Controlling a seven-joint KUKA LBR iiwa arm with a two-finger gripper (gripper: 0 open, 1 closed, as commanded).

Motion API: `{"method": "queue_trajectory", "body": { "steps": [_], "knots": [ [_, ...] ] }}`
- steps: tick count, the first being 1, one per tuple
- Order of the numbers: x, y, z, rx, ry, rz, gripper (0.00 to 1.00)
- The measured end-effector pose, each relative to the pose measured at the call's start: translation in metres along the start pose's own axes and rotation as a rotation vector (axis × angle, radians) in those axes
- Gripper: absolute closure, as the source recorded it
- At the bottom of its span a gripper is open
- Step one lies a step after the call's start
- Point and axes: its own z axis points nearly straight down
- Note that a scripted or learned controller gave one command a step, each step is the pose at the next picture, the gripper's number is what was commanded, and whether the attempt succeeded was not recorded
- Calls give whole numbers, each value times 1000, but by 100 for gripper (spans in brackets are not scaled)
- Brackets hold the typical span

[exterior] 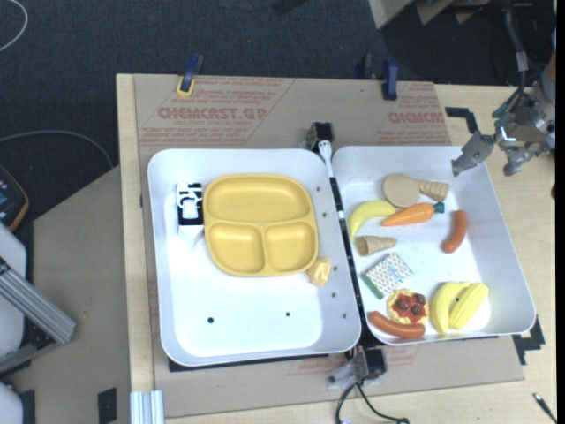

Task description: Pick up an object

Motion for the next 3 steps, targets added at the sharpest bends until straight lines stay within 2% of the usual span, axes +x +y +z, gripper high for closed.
{"method": "queue_trajectory", "body": {
  "steps": [1, 3],
  "knots": [
    [1, 2, -8, -14, -3, -3, 0],
    [1, 5, 79, -7, -1, -3, 0]
  ]
}}
